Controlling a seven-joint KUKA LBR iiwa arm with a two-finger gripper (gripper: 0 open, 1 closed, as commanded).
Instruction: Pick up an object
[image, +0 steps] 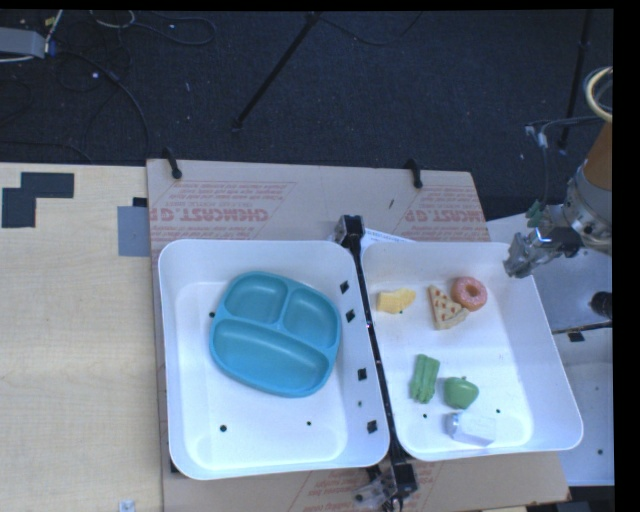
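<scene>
Gripper (520, 255) status: my gripper sits at the right of the camera view, just outside the upper right corner of the right bin (555, 370), above the table (70, 350); I cannot tell how it is set, and no object shows in it. My arm (600, 170) enters from the right edge. Candidate objects all lie in the right bin. A pink donut (469, 293) rests near the upper middle, touching a tan wedge (446, 307) on its left. A yellow piece (395, 301) lies further left, near the divider between the bins. Lower down, a green vegetable (424, 378) lies just beside a green pepper (460, 392). A pale block (472, 428) sits near the bin's lower edge, below the pepper. The left bin (185, 400) holds a blue compartment plate (273, 333), lying flat and slightly turned.
</scene>
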